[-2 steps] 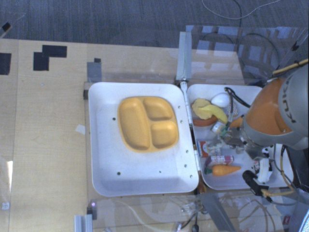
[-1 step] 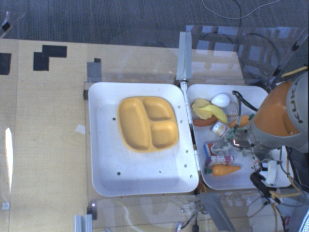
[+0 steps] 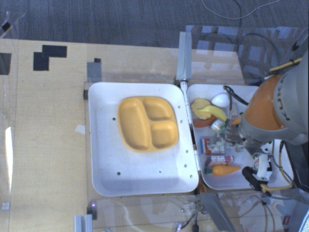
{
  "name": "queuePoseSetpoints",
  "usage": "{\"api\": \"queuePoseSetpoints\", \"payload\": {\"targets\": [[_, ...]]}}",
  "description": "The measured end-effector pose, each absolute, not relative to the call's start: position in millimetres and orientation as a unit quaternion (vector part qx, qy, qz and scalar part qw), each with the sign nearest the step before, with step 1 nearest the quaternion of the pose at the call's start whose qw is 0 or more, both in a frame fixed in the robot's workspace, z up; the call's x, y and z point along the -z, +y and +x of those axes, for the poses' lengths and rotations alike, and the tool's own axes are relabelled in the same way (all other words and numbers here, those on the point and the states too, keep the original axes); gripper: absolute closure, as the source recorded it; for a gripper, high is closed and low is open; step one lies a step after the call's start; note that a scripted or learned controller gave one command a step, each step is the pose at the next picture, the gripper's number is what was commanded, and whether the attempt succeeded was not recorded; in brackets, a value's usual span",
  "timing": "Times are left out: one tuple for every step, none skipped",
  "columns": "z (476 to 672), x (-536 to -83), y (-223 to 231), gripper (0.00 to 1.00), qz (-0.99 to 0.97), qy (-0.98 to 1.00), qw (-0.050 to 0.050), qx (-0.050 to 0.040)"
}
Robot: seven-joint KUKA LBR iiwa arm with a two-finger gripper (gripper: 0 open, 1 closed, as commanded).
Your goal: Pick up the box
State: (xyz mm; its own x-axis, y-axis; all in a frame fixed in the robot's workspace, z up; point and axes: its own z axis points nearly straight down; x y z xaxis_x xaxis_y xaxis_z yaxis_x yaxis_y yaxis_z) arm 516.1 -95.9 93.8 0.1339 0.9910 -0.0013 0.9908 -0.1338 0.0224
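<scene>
Grey arm [image 3: 285, 105] bent low over right bin [image 3: 212, 180], gripper [image 3: 226, 138] among clutter.

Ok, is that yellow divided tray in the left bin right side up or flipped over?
Right side up. The yellow tray lies flat in the left bin, and its three compartments face upward, their hollows visible with nothing in them.

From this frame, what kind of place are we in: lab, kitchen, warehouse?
Likely a robotics lab cell. The arm works over two white bins on a wooden bench, with clear guard panels and a loose cable on grey carpet behind. Toy food, like a carrot, suggests grasp testing.
</scene>
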Motion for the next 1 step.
{"api": "queuePoseSetpoints", "payload": {"targets": [[520.7, -107.6, -92.4, 1.0, 0.75, 0.661, 0.011, -0.0124]]}}
